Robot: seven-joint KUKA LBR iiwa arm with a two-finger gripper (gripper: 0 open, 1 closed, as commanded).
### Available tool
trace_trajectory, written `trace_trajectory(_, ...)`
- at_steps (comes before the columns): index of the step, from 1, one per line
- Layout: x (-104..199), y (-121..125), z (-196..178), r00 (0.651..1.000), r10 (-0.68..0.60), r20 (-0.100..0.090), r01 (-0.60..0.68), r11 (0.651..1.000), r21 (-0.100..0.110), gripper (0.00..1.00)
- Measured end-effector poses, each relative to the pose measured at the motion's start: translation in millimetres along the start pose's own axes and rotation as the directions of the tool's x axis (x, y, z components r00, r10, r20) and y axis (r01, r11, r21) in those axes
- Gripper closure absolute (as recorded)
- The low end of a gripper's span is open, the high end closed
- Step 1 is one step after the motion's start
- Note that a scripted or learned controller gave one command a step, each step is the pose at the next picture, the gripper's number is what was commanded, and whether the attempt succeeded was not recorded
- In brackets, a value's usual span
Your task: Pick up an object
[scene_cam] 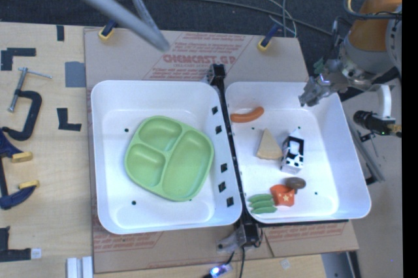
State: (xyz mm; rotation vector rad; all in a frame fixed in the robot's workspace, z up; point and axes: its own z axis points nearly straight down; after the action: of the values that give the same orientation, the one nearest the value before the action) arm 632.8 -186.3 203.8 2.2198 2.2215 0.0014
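Observation:
The right bin (339, 139) holds a small orange sausage (247, 115) near its back left, a tan wedge (268, 145), a black-and-white cow figure (293, 154), a brown oval piece (295, 183), a red piece (283, 195) and green pea pods (262, 203) at the front. My gripper (312, 94) hangs over the back right corner of this bin, above the rim, well apart from all the objects. Nothing shows between its fingers.
The left bin (111, 159) holds a green divided plate (170, 157). A black divider (225, 139) runs between the bins. Clamps and tools lie on the bench at far left (23, 113). Cables cross the dark floor behind.

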Motion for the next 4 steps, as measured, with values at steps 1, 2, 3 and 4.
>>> trace_trajectory(1,11,2,-50,1.000,-0.002,0.000,0.002,1.000,-0.003,1.00)
trace_trajectory(2,56,-14,-51,1.000,-0.003,-0.001,0.003,1.000,0.003,1.00)
trace_trajectory(3,107,-33,-48,1.000,-0.004,-0.001,0.004,1.000,0.004,1.00)
trace_trajectory(4,151,-45,-36,1.000,-0.004,-0.001,0.004,1.000,0.005,1.00)
